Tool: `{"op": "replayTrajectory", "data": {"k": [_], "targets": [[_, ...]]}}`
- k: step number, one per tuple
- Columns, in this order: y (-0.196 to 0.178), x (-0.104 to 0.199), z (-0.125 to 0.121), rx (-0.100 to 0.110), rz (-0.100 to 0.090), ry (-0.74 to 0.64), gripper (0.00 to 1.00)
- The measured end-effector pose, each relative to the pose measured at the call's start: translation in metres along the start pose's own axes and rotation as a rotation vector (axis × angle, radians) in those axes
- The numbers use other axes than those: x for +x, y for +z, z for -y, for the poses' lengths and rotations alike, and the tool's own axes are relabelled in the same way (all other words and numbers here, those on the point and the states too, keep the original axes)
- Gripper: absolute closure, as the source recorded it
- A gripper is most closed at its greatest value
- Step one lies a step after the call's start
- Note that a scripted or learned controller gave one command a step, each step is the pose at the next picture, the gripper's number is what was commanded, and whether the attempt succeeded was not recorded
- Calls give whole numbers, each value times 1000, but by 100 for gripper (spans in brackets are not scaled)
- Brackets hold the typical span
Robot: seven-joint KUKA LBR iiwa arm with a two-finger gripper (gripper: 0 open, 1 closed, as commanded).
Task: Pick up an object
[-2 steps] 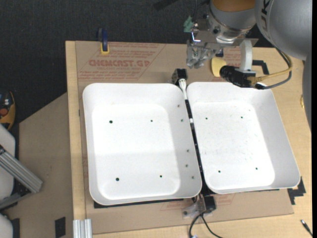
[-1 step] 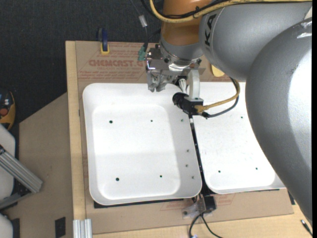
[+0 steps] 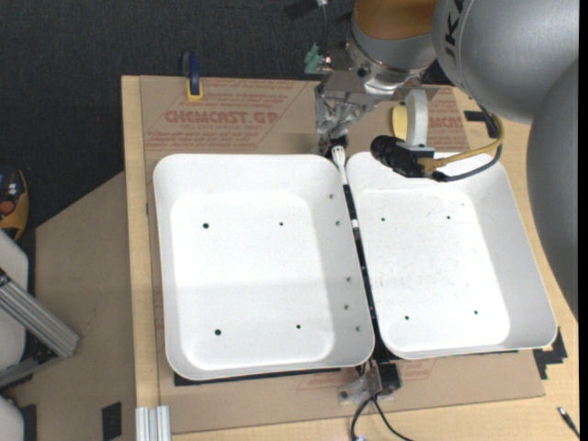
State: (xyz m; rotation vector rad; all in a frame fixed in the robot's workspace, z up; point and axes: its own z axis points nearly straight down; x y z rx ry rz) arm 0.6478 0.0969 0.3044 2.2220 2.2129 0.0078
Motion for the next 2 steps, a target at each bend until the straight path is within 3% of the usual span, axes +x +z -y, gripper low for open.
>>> {"op": "replayTrajectory", "data": {"k": [1,2], "targets": [[-17,-10,19,8,-1,-3,100],[-53,-30,35,2,-1,-2,100]]}}
